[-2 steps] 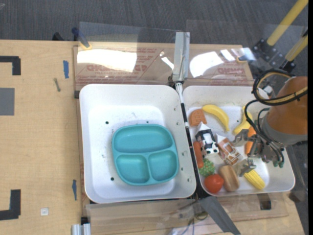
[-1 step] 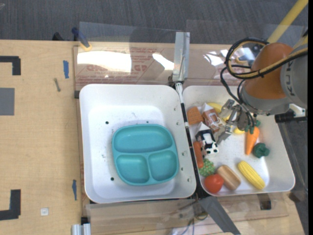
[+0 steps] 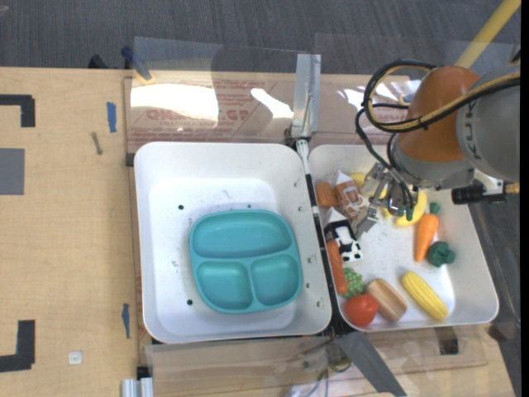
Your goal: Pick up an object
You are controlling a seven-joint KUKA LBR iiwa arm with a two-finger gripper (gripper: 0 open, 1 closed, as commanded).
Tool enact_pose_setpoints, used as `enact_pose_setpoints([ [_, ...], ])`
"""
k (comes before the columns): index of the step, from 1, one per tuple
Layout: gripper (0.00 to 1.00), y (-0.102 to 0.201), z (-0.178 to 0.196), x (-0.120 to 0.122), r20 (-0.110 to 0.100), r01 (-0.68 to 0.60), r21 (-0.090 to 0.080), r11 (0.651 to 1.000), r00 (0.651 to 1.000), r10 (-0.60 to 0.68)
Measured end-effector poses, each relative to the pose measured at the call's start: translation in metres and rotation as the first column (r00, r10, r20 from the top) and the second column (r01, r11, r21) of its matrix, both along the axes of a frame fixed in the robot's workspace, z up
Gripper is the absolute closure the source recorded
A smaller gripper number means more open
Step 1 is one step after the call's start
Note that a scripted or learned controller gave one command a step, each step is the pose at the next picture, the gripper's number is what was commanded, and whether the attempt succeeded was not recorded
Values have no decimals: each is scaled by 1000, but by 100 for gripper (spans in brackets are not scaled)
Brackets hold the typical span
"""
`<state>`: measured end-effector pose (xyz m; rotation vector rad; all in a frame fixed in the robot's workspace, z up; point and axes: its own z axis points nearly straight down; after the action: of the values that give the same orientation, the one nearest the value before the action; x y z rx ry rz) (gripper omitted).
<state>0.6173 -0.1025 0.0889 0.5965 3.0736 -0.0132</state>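
The right bin [image 3: 486,292] holds several toy foods. My gripper [image 3: 387,205] hangs over its back middle, fingers open and pointing down-left, with nothing seen between them. Just left of the fingers lies an orange snack packet [image 3: 345,195]. A yellow banana-like piece [image 3: 411,214] lies under the gripper's right side, partly hidden. An orange carrot [image 3: 425,235] and a green broccoli [image 3: 440,254] sit to the right. A black-and-white toy [image 3: 347,246] lies just below the gripper.
Along the right bin's front lie a corn cob [image 3: 425,295], a hot dog bun [image 3: 387,298], a red tomato [image 3: 361,309] and a long orange stick [image 3: 336,270]. The left bin [image 3: 161,213] holds a teal divided plate [image 3: 245,259]. A metal divider [image 3: 306,106] stands behind the bins.
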Motion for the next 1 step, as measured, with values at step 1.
enact_pose_setpoints([
  [1,0,0,-1,15,-46,-1,3,1000,999,1],
])
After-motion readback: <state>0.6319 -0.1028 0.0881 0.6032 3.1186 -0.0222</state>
